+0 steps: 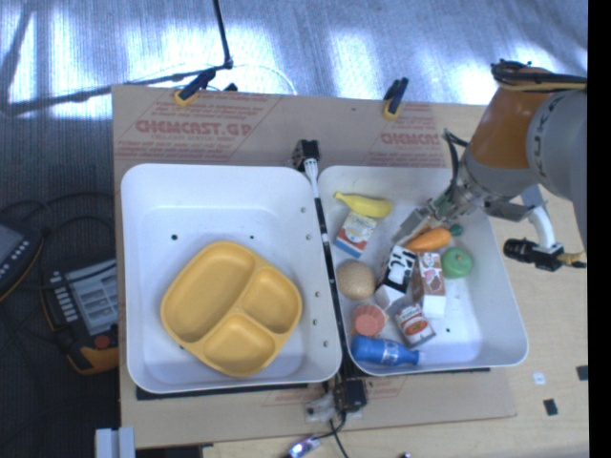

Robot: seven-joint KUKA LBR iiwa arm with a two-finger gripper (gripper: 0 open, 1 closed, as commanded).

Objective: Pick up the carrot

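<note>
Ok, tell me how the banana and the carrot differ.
The banana is yellow; the carrot is orange. The banana lies near the right bin's back edge, apart from the arm; the carrot lies farther right, beside the green ball, right at the claw. Both are small toy foods lying flat in that bin.

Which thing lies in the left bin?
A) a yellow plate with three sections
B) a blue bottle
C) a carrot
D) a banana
A: the yellow plate lies in the left bin, while the other toys, such as the carrot, are in the right bin.
</note>
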